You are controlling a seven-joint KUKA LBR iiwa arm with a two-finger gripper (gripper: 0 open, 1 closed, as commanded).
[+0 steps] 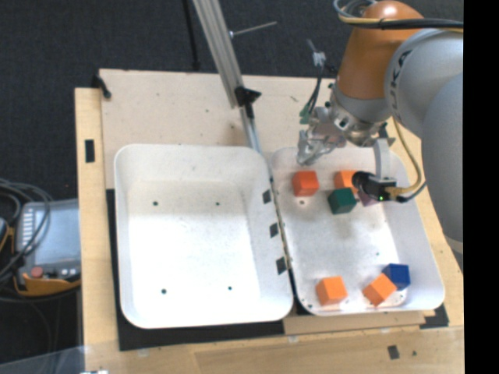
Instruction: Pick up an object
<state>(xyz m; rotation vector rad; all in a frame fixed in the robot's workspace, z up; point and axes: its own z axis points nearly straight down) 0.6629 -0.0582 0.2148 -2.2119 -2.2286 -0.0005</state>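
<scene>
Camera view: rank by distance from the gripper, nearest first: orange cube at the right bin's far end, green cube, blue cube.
From the gripper:
1. Orange cube, just below it at the right bin's far end.
2. Green cube, further toward the bin's middle, on the arm's side.
3. Blue cube, at the near right corner, farthest.

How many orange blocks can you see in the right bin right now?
4: one just below the gripper, one beside the green block, partly behind the arm, and two at the near edge. The arm may hide more.
</scene>
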